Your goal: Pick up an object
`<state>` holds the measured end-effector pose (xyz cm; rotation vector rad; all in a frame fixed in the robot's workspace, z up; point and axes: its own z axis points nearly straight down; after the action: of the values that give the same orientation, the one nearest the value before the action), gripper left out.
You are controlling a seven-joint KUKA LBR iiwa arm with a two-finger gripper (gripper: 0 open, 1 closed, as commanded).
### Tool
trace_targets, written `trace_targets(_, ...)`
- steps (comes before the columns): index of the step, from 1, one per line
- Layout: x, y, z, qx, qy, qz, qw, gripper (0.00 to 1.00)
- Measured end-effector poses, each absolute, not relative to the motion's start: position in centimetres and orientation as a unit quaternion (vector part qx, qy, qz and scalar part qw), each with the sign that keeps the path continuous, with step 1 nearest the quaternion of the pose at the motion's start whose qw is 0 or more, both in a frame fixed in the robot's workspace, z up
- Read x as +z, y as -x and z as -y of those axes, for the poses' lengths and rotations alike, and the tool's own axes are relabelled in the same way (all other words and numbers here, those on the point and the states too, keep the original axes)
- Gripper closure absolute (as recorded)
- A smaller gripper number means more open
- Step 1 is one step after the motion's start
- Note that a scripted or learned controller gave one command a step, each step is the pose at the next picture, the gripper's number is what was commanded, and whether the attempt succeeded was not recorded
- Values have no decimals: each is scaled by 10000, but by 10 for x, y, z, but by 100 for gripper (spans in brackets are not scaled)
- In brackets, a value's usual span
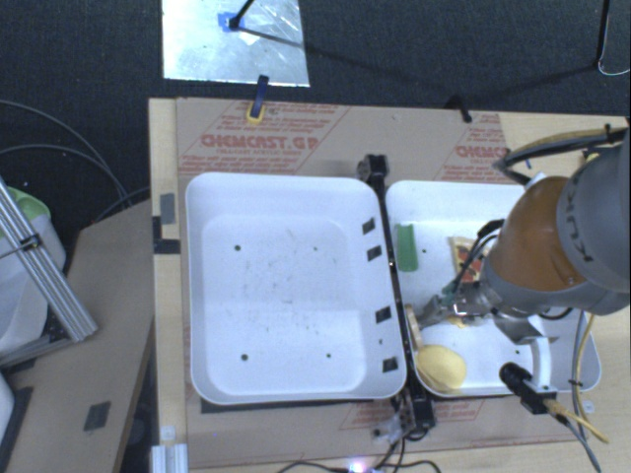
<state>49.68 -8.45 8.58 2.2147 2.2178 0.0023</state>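
In the right bin (434, 193), a green block (405, 246) lies by the left wall. A yellow rounded object (441, 368) rests in the front left corner. A small tan stick-like piece (412, 326) lies just above it, against the wall. A printed packet (460, 252) sits near the bin's middle, partly covered by the arm. My gripper (441, 309) reaches in from the right and hangs low over the bin floor, between the packet and the yellow object. Nothing shows in its grasp. The grey and orange arm (552, 239) hides the bin's right half.
The left white bin (286, 180) stands beside the right one, with black clips (376, 254) along the shared wall. Both bins rest on a cardboard sheet (296, 136). A shiny metal plate (235, 28) lies behind. An aluminium frame (39, 274) stands at the left.
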Motion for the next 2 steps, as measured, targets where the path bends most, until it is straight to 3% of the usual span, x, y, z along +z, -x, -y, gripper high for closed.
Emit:
trace_targets(1,281,-547,47,77,-7036,-7106,81,0)
trace_targets(2,81,-529,118,-40,-7089,-7053,-34,0)
